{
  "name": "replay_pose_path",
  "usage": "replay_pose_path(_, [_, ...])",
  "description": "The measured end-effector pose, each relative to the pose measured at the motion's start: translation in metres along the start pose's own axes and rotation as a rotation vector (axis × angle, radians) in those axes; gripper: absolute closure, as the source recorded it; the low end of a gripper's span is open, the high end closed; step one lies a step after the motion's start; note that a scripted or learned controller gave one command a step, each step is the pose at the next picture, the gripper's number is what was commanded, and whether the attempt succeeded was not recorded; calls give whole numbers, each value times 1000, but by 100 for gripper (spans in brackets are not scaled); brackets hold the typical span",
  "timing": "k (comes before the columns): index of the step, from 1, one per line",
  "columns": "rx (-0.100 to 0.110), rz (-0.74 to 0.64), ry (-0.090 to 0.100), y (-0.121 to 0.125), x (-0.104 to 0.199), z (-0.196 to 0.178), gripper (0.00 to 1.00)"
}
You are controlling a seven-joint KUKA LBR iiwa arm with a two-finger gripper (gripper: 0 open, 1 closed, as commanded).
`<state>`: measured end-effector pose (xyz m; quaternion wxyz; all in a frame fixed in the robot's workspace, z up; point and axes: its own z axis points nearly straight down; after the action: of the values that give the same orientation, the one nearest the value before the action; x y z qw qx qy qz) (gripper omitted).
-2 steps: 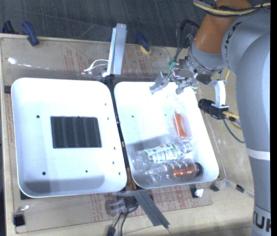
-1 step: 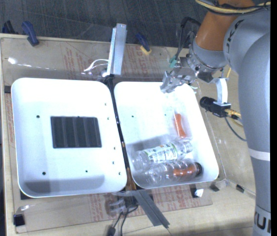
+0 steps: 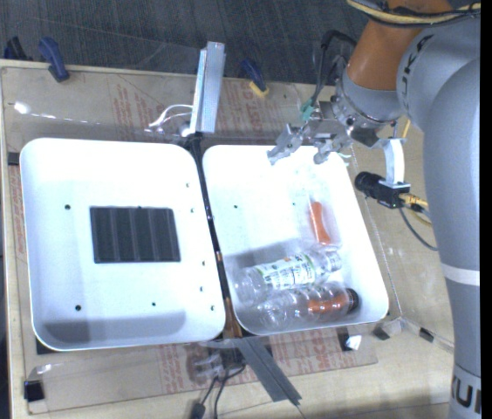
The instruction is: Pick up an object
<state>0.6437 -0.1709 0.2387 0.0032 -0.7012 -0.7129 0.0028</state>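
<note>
**Gripper hovering at the far rim, bottles waiting below**

The grey arm (image 3: 438, 147) is reaching in from the right, orange band up top. The left bin (image 3: 45, 304) is carrying a dark ribbed panel (image 3: 135, 234) flat on its floor. The right bin (image 3: 255, 182) is holding everything else: a clear plastic bottle (image 3: 290, 273) is lying on its side near the front, a second bottle with a reddish end (image 3: 311, 304) is lying just beside it against the front wall, and a small orange tube (image 3: 320, 221) is sitting a little farther back. The gripper (image 3: 303, 151) is hanging over the bin's far edge, fingers spread apart and gripping nothing, well apart from the bottles.
</note>
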Motion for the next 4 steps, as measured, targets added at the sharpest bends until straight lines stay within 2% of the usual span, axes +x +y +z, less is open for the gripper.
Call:
replay_pose_path(1, [0,0,0,0,0,0,0])
replay_pose_path(2, [-5,-102,-1,-31,-38,38,0])
replay_pose_path(3, [-5,-170,-1,-73,-37,79,0])
replay_pose_path(4, [-7,-208,-2,-71,-38,77,0])
